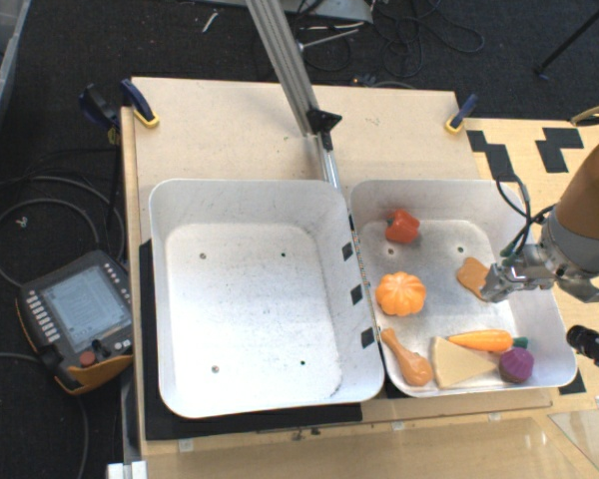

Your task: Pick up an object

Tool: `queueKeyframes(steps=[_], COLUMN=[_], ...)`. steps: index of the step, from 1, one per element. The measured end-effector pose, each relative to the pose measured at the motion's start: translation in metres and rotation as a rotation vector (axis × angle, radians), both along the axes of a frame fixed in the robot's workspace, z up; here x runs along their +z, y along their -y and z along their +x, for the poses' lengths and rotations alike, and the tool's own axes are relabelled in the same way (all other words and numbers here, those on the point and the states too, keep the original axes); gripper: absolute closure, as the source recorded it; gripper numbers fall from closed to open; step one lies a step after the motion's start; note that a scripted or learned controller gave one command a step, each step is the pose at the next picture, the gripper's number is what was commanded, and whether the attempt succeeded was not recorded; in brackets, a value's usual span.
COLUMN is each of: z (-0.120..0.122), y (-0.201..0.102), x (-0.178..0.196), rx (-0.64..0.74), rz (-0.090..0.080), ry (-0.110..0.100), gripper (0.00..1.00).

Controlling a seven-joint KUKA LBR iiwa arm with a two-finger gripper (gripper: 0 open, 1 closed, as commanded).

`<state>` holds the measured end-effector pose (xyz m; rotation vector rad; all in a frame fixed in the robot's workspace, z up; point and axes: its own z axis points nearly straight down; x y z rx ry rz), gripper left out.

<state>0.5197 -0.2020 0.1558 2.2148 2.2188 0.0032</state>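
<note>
Now: tool by right bin's edge | grip unclear | beside brown piece

Two white bins sit mid-frame: the left bin speckled with dark flecks, the right bin holding coloured pieces. Upper in it lies a red pepper; below it an orange pumpkin. At lower right are an orange carrot, a pale yellow wedge, a purple piece and a tan-orange drumstick. The desk is light tan, with a black-and-tan checker pattern at upper right.
</note>
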Motion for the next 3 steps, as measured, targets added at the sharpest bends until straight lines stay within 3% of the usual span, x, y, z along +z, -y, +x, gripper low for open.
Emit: queueKeyframes(steps=[1, 2, 3], z=[0.005, 0.006, -0.001], y=[-0.002, -0.002, -0.055], x=[0.063, 0.082, 0.072], rx=[0.002, 0.001, 0.006], rz=[0.000, 0.001, 0.005], ry=[0.001, -0.003, -0.007], gripper=[1.00, 1.00, 1.00])
